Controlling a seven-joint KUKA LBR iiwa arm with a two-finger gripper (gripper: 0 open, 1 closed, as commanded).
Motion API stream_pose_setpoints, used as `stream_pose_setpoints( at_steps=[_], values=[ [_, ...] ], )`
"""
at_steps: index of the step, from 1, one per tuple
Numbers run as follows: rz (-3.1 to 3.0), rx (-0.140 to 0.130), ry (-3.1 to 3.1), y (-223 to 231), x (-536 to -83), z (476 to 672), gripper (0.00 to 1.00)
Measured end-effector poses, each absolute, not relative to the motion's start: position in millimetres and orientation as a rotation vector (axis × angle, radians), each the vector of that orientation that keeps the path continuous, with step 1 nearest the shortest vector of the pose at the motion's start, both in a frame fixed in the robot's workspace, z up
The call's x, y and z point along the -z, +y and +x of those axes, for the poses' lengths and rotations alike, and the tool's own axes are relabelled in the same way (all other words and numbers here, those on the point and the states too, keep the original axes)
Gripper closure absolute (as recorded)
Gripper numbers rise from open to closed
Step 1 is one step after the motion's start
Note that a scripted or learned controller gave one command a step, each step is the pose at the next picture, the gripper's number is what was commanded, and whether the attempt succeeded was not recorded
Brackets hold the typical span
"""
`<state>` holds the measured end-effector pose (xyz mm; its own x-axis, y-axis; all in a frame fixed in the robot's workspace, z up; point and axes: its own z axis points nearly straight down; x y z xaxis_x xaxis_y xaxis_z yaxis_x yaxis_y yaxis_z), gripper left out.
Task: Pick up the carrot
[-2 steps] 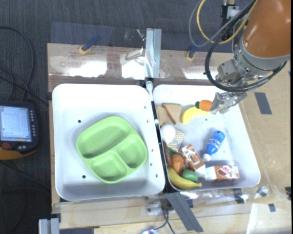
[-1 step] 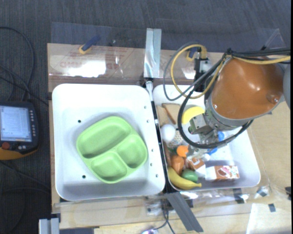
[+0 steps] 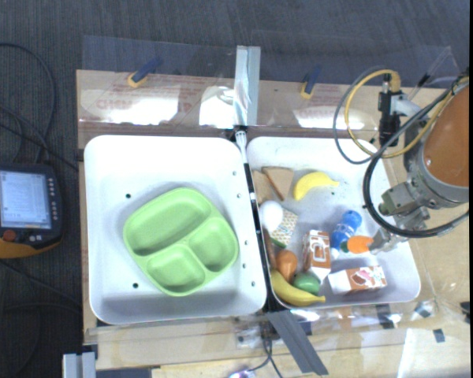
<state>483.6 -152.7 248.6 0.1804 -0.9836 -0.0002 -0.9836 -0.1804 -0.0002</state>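
1. Camera view: two white bins sit side by side on the desk; the left bin (image 3: 110, 211) bears a green divided plate (image 3: 181, 240).
2. The carrot (image 3: 287, 261) lies low in the right bin (image 3: 406, 278), just beside a banana (image 3: 293, 290) and a small carton (image 3: 318, 250).
3. The end effector (image 3: 381, 239) sits at the bin's right side near a blue bottle (image 3: 345, 229), well apart from the carrot; its grip state cannot be told.
4. Step in hand: approach. The next move likely calls for travel leftward across the clutter, then a descent over the carrot.
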Motion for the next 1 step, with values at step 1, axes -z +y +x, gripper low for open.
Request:
stream_pose_setpoints(
  at_steps=[1],
  values=[
    [-2.720,-0.002,1.564,-173.2,-300.6,484.6,1.00]
  ],
)
